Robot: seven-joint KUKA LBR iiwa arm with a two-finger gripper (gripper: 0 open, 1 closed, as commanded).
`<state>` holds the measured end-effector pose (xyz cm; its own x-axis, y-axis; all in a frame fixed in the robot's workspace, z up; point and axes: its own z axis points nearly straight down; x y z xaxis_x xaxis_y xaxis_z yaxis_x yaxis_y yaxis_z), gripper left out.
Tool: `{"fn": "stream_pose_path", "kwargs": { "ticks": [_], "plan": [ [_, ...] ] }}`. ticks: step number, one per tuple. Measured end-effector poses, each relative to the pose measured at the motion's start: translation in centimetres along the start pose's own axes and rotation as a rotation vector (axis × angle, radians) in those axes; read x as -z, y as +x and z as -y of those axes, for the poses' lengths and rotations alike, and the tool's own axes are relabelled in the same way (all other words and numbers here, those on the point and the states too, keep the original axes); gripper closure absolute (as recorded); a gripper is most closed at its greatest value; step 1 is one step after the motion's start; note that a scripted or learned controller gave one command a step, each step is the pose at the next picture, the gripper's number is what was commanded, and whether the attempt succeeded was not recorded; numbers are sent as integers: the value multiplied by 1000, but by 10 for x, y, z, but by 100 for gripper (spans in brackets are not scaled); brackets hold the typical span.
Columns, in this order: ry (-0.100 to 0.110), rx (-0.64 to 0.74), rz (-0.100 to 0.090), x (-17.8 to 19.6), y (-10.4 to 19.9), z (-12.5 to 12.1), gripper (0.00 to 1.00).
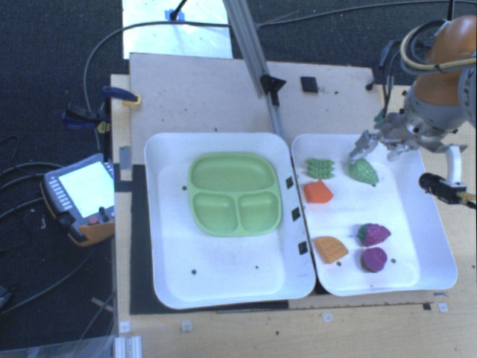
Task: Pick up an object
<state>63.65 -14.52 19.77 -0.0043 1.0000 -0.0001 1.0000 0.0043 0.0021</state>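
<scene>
Camera view, looking down on the bench [223, 95], and the grey arm with its orange band [451, 47] comes in from the right over the right-hand bin [428, 230]. Its gripper [365, 149] sits low at the far end of that bin, right over a green bumpy toy [364, 171], fingertips just at its upper edge; whether the fingers are spread or pressed together, I cannot tell from this angle. Just beside it to the left lies a second green piece [320, 168], with an orange-red wedge [318, 192] below that. Nearer the front: an orange slice [330, 248], a purple toy with green leaves [374, 234], and a dark purple lump [373, 259] just under it. Over in the left bin [171, 267], a green divided plate [235, 194] lies flat.
</scene>
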Motion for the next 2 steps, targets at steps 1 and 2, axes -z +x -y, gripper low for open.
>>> {"fn": "stream_pose_path", "kwargs": {
  "ticks": [1,2],
  "plan": [
    [2,-3,1,-58,-8,-3,0],
    [-15,-2,10,-100,-11,-8,0]
  ]
}}
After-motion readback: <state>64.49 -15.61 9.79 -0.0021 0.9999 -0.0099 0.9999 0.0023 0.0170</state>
